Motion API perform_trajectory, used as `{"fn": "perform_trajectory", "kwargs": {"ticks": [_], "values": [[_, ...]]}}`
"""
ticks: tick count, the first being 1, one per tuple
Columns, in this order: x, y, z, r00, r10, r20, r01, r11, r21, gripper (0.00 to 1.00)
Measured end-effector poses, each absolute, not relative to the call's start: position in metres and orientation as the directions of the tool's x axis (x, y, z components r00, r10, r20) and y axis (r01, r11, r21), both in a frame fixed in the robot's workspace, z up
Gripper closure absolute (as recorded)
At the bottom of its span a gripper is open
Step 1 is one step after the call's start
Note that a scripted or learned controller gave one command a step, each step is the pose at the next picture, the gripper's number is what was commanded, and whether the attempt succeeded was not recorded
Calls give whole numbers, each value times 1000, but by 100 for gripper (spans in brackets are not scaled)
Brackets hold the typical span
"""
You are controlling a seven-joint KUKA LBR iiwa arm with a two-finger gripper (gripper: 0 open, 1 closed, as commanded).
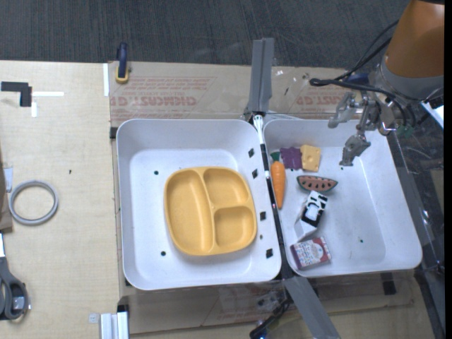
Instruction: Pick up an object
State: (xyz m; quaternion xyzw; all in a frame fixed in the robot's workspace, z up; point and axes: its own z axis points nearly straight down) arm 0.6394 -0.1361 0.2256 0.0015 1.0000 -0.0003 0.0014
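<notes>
On the bench at far left a grey ring of tape (32,202) is seen, and scissor handles (12,296) lie below it at the frame's edge. Behind the bins a sheet of cardboard (169,90) is laid flat; red lettering is printed on it, upside down from this angle and too faint to be read with certainty. A small clamp with a blue handle (122,63) is fixed at the cardboard's left corner.

The left bin (134,210) is occupied by a yellow three-part divided plate (210,210).

In the right bin (395,224) a toy carrot (277,182) lies along the left wall, with a purple piece (290,157) and a yellow block (310,157) beside it, a watermelon slice (316,183) below them, a black-and-white object (313,210) lower still, and a small red packet (311,253) nearest the front; its label cannot be read.

The arm is bent in from the upper right, and the gripper (351,149) is held above the bin's rear portion, apart from every object. Nothing is seen between its fingers; their spacing cannot be told.
</notes>
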Motion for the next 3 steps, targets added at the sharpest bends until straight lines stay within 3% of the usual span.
{"fn": "perform_trajectory", "kwargs": {"ticks": [1, 2, 3], "values": [[582, -114, 225, -981, 195, -2, 195, 981, 0, 0], [635, -87, 192, -871, 492, -2, 492, 871, 0, 0], [623, -102, 98, -762, 648, -11, 648, 762, 5, 0]]}}
